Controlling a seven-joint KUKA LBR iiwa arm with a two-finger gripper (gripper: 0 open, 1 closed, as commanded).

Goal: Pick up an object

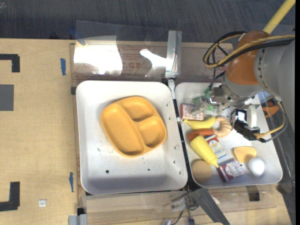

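The right bin (276,175) holds a heap of toy foods. Among them are a banana (201,123), a yellow squeeze bottle (205,149), a brown ball (202,170), a dark red packet (230,169), a white egg (256,166) and a yellow wedge (244,152). A tan bulb-shaped piece (224,125) lies by the banana's right end. My gripper (218,101) hangs low over the far part of this bin, just above the banana and the bulb. The orange-banded wrist (241,67) covers most of it from above. I see nothing lifted off the heap.
A yellow divided plate (134,124) lies in the left bin (89,172). A red-and-white packet (190,110) sits against the wall between the bins. Cables (220,50) loop off the wrist. A clear plastic sheet (122,60) lies behind the bins.
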